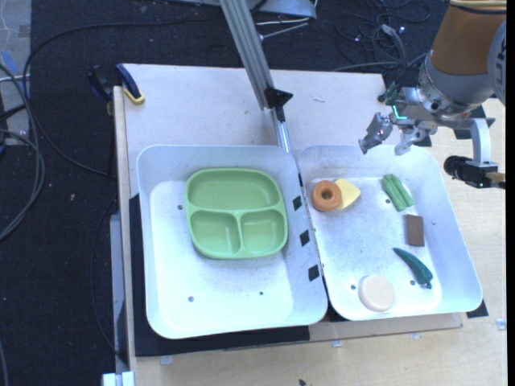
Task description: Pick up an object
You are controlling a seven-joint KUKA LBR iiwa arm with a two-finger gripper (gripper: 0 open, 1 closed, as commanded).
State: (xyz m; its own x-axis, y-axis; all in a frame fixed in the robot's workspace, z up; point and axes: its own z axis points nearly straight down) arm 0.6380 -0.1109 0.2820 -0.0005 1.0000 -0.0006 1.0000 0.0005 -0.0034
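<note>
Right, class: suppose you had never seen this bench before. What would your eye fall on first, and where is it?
Most likely the green divided plate, alone in the left bin. Next, the cluster of small things in the right bin: an orange ring against a yellow piece, a green bundle, a brown block, a teal pepper shape and a pale disc. The arm's hand hangs above that bin's far edge with its fingers open, nothing between them.

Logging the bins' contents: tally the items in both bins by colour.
Green: 2, divided plate, bean bundle
Orange: 1, doughnut
Yellow: 1, wedge
Brown: 1, block
Teal: 1, pepper
Cream: 1, disc
Total: 7
</note>
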